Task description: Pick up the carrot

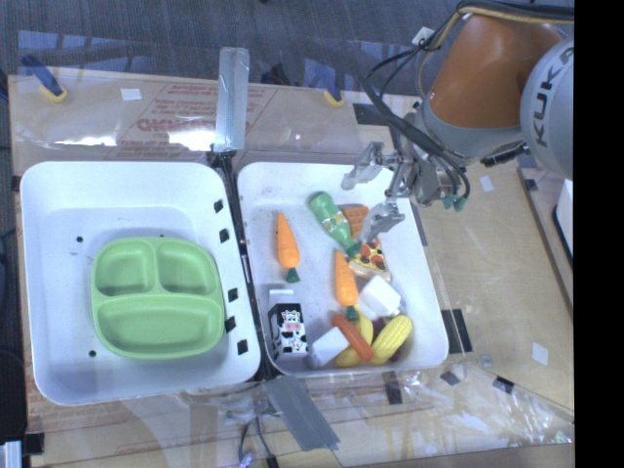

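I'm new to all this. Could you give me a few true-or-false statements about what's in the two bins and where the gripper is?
1. The green divided plate lies in the left bin. True.
2. The gripper holds a carrot. False: nothing shows between its fingers; it hangs over the right bin's upper part.
3. A carrot lies by itself in the right bin's left part. True.
4. The corn cob sits on the green plate. False: it lies in the right bin's lower right corner.
5. The green bottle is close to the gripper. True.
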`<control>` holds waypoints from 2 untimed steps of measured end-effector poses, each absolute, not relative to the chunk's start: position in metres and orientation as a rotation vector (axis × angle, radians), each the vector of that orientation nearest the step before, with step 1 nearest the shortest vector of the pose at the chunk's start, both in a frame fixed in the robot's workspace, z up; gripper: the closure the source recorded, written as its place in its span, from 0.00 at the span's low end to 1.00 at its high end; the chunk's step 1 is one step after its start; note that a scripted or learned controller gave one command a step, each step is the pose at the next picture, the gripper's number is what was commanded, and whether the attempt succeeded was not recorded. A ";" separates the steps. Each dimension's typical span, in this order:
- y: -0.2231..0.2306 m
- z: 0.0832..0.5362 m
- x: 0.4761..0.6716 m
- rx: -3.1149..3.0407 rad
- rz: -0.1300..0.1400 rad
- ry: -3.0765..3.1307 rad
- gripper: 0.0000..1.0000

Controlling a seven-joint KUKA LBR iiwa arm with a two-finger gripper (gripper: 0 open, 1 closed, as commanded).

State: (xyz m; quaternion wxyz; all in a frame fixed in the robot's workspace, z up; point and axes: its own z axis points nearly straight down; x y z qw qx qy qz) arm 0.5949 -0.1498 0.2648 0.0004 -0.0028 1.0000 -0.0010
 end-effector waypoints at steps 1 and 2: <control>-0.128 0.092 0.585 0.104 0.000 3.139 0.00; -0.131 0.104 0.586 0.100 -0.009 3.135 1.00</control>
